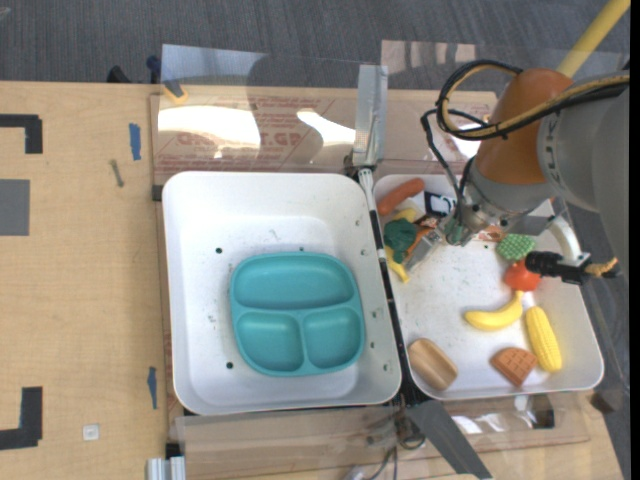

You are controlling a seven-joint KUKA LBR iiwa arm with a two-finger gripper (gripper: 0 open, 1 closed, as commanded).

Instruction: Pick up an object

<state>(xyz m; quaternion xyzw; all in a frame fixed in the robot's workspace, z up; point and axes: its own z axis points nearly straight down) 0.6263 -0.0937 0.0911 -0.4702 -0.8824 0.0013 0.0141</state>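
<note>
Camera view — end effector (452, 230) near right bin's (585, 368) far-left edge.

So my left bin (190, 218) has just the teal divided plate (297, 311) sitting in the middle, three compartments, nothing in them. The bench (70, 268) is plain tan board with a few black tape marks (28, 133) out by its left edge and little blue tape bits (135, 140) near the bin's far-left corner. There's a clear plastic sheet (260, 123) standing along the bins' far edge, catching glare.
</note>
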